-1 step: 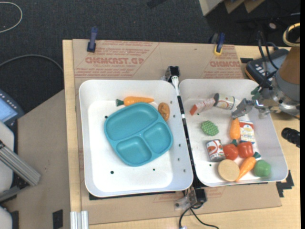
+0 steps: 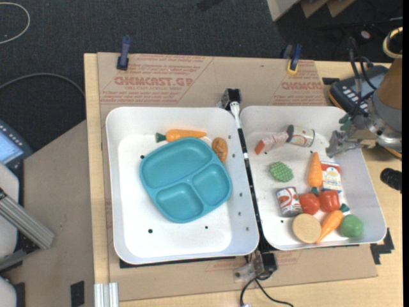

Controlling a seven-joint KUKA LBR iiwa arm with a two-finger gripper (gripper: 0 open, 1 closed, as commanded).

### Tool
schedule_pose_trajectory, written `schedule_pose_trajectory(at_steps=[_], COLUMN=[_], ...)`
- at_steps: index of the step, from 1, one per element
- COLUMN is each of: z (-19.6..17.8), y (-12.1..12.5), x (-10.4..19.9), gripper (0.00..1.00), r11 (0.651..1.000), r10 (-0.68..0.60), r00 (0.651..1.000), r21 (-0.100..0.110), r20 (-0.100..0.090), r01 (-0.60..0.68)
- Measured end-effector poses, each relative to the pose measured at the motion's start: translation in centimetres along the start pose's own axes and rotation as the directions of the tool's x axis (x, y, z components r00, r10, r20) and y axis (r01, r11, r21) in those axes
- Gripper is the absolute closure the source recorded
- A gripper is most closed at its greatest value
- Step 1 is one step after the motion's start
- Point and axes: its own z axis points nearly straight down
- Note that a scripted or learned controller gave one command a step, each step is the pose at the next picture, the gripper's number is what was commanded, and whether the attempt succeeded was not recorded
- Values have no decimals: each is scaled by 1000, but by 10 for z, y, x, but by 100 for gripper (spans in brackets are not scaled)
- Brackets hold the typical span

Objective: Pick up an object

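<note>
At the right bin's far-right rim, the end effector (image 2: 337, 144) hangs low with nothing visible between its fingers; too blurred and small to tell whether they're apart or together. Nearest candidate is the upright orange carrot (image 2: 315, 169), just beside it toward the bin's middle, touching the white carton (image 2: 330, 174). Beyond that, the red tomato (image 2: 309, 203), red pepper (image 2: 329, 200) and can (image 2: 289, 201) are packed close, so a descent there likely jams. My pick: the green scrubby piece (image 2: 280, 171), apart from its neighbours; centre over it and close across its narrow side. Left bin (image 2: 128, 229) holds the teal plate (image 2: 185, 180); skip it.
</note>
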Motion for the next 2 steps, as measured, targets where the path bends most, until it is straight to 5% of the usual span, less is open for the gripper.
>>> schedule_pose_trajectory(at_steps=[1,2], z=[118,114], y=[81,108], x=[-50,-35], gripper=[100,100], r11=[1000,1000], r10=[-1,-2], r00=[1000,1000], r21=[-6,-2], r20=[4,1], r01=[1,2])
